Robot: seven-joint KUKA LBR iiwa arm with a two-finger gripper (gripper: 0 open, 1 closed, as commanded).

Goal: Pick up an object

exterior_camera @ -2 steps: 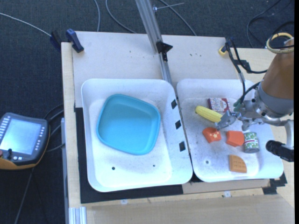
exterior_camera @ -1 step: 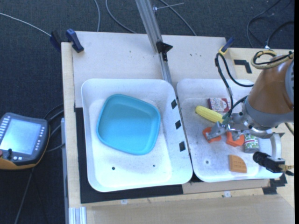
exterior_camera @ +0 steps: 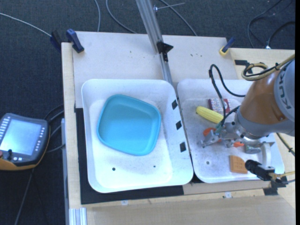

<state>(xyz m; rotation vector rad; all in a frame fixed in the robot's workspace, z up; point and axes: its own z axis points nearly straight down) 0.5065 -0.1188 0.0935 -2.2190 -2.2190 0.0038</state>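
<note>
The corn cob (exterior_camera: 209, 114), a yellow toy, lies in the upper middle of the right bin (exterior_camera: 197, 165), on the right side of the frame. Just above and right of it sits a small red-and-white packet (exterior_camera: 216, 103), partly hidden by a black cable (exterior_camera: 220, 81). An orange waffle-like square (exterior_camera: 237, 164) rests near that bin's lower edge, and a small orange piece (exterior_camera: 238, 144) shows beside the arm's wrist. The end effector (exterior_camera: 212, 137) hangs low over the bin's floor just below the corn cob, apart from it; whether its fingers are spread or pressed together I cannot tell, and nothing is visibly pinched between them. The left bin (exterior_camera: 89, 93), in the centre of the frame, holds a light blue square plate (exterior_camera: 129, 124) lying flat. Both bins sit side by side on the counter (exterior_camera: 117, 55). At the far left edge, off the counter, rests a control pendant (exterior_camera: 21, 139).
</note>
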